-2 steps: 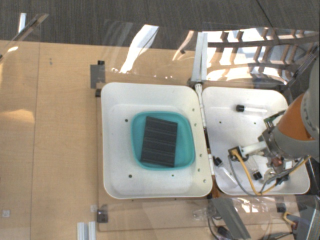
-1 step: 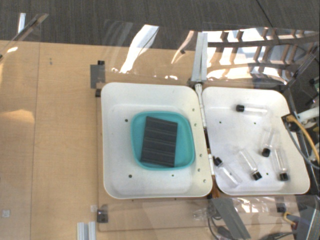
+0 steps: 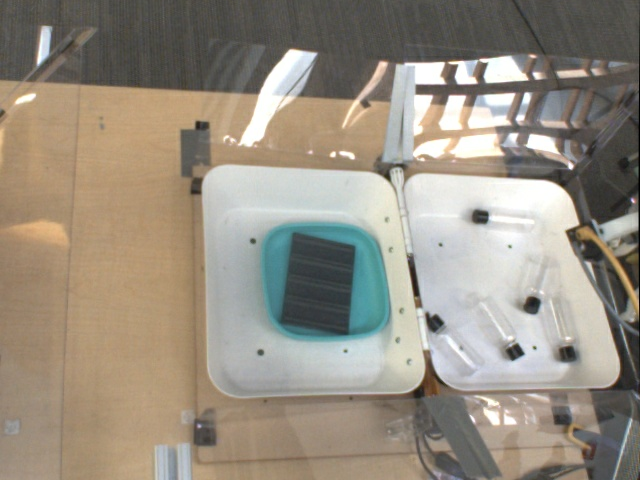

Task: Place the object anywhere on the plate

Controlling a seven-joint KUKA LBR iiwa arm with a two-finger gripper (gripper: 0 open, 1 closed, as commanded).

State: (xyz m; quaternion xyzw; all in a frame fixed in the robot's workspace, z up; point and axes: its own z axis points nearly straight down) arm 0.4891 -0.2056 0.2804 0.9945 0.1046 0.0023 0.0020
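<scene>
Teal plate (image 3: 273,268) is sitting in the middle of the left bin (image 3: 230,353), the bin on the far side from where the arm reaches in. You are looking at the object (image 3: 319,283), a dark ribbed rectangular block, lying flat on the plate; its long side is running roughly top to bottom in the camera view, tilted slightly. It is resting wholly inside the plate's rim, with teal showing around all four edges.

Right bin (image 3: 450,193), touching the left bin along their shared edge, is holding several clear vials with black caps, lying scattered and apart: one near the top (image 3: 495,217), one by the lower left edge (image 3: 447,336), and three more towards the lower right (image 3: 500,330) (image 3: 537,288) (image 3: 562,333).

Both bins are sitting on the light wooden counter (image 3: 100,268).

You cannot tell the gripper's state, wide or narrow, from this frame.
</scene>
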